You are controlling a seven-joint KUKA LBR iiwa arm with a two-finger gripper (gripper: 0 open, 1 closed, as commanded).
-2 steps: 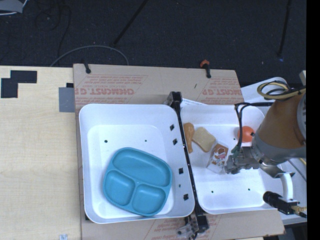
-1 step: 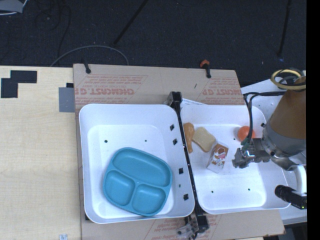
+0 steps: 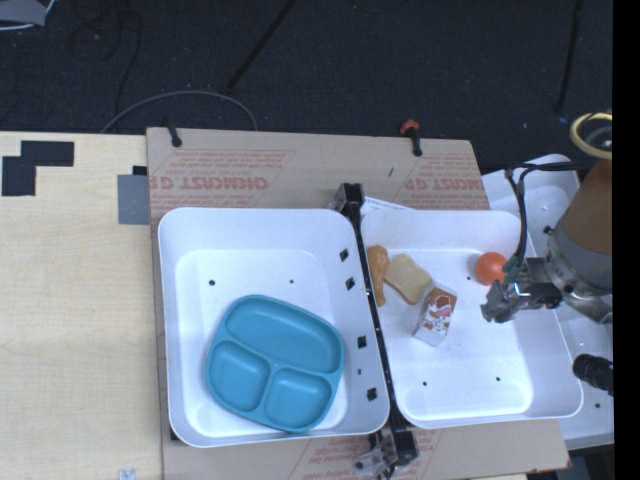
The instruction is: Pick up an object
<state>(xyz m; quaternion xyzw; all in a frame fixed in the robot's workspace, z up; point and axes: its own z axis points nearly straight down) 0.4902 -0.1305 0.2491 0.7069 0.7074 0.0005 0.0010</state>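
In right bin (image 3: 560, 388): small carton (image 3: 436, 317) (white, red-brown print), tilted.

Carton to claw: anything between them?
No object: camera view shows bare white bin floor between the carton and the claw; the orange ball sits just above.

One fixed camera looked down at a slant from above the surface (image 3: 70, 298), far enough to take in both white bins (image 3: 185, 238) (side by side); dark floor lay beyond them.
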